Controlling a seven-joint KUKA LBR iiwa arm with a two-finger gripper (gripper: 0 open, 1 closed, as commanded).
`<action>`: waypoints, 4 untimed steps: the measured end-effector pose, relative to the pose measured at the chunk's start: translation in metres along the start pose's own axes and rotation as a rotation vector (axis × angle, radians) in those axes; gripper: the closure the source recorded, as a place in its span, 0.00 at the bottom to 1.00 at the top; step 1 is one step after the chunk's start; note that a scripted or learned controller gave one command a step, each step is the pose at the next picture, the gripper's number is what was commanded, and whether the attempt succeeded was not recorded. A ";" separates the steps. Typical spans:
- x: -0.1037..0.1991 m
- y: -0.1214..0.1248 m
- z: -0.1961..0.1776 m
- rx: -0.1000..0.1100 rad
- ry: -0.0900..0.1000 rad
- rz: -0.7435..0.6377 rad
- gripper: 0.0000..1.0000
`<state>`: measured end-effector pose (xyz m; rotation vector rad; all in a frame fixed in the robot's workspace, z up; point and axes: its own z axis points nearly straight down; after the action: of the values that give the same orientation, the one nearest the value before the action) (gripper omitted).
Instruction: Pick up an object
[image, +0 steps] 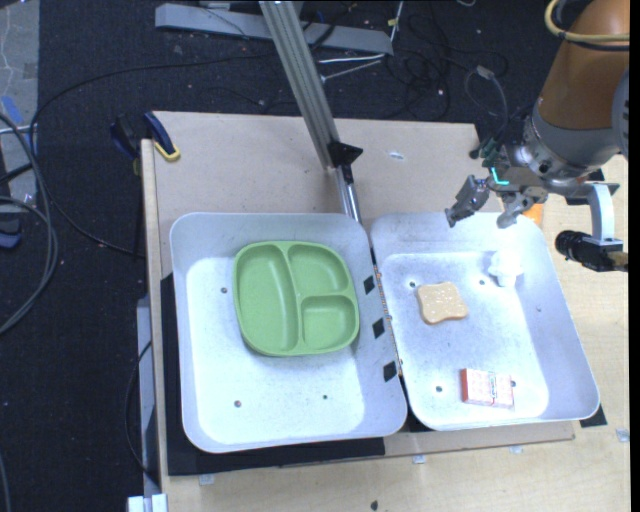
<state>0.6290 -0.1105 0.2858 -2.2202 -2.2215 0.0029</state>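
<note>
Where the bench is seen from above at a slant, two shallow white bins sit side by side on a pale wooden board. Left bin (200, 400): it holds a green plastic plate with three compartments (297, 298), lying flat in the upper middle of the bin floor. Right bin (560, 330): it holds three things. A tan, roughly square slice of toast (441, 302) lies flat near the middle of the bin's upper half. A small white object (505, 264) rests near the bin's upper right wall, its shape too washed out to make out. A small red and white box (488, 387) lies flat near the lower right corner, well apart from the toast.

The grey arm with its orange band (590, 60) enters from the upper right. Its two-finger gripper (489, 204) hovers above the upper rim of the right bin, near the white object but apart from it. The two dark fingers (464, 203) stand spread, with a clear gap between them and nothing in that gap. A slanted grey metal pole (310, 85) rises from the seam between the bins toward the top of the view. Dark cables lie on the black floor around the board.
</note>
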 end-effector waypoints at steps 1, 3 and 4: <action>0.000 0.000 -0.001 -0.002 0.000 0.000 0.00; -0.007 0.007 0.094 0.002 0.000 0.002 0.00; -0.011 0.010 0.140 0.002 0.000 0.002 0.00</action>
<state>0.6390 -0.1218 0.1460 -2.2217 -2.2182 0.0049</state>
